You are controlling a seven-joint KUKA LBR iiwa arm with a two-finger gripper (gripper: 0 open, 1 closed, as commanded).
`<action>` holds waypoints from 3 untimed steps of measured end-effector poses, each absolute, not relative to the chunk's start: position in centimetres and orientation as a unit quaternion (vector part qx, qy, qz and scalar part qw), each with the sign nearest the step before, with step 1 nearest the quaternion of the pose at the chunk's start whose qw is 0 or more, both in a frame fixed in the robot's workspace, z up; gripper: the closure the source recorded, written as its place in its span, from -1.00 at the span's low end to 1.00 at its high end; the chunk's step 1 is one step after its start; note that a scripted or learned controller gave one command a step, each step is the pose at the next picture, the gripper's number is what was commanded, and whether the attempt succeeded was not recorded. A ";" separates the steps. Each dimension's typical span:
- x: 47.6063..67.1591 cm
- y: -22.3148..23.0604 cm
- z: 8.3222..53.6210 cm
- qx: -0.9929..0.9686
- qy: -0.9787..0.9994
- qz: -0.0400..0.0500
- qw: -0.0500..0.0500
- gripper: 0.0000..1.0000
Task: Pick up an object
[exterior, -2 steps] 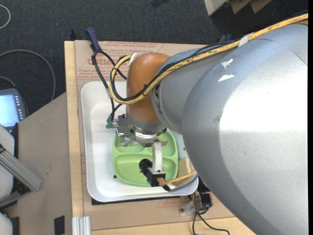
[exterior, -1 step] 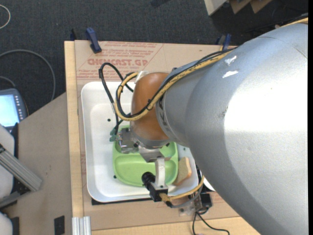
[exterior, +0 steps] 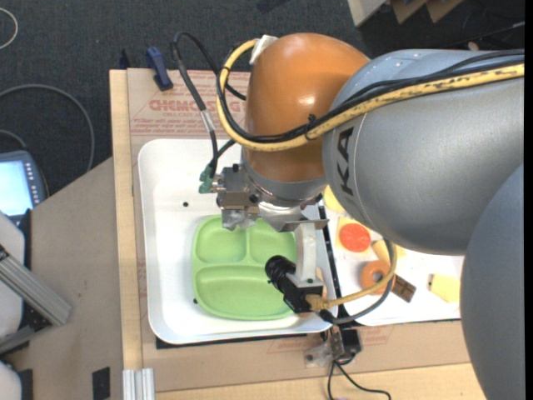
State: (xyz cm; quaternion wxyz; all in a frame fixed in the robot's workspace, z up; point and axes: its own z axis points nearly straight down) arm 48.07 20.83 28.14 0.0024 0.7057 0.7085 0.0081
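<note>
Camera view, looking down at a slant: from my desk I see the grey arm (exterior: 433, 157) sweeping in from the right, so big that it covers most of the right bin (exterior: 416, 307). Its orange band (exterior: 296, 107) sits over the upper middle of the bench, with a yellow cable (exterior: 350, 111) and black cables looped around it.

Below the band, the wrist hardware hangs over the left bin (exterior: 166, 223). The gripper (exterior: 237, 215) seems to be the metal cluster just at the top edge of a green divided tray (exterior: 229, 277). I cannot tell how it stands or whether it has hold of anything, because the wrist body hides that part from above.

The green divided tray lies flat in the lower half of the left bin, its compartments facing up. A black cylindrical part (exterior: 283, 282) on the arm's hardware overlaps the tray's right side.

In the strip of right bin that shows under the arm, I see a round orange-red object (exterior: 356, 237) near the divider, an orange ring-like object (exterior: 375, 273) just below it, a small brown block (exterior: 404, 288) beside that, and a pale yellow piece (exterior: 445, 287) further right. All four lie well apart from the gripper.

A blue clip (exterior: 158, 67) sits at the bench's top left corner.
</note>
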 end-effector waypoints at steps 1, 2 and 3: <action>51.3 15.7 21.5 0.709 0.705 -0.003 -0.001 1.00; 57.4 15.4 18.8 0.708 0.706 0.001 0.001 1.00; 52.8 22.4 14.8 0.705 0.710 -0.003 -0.003 1.00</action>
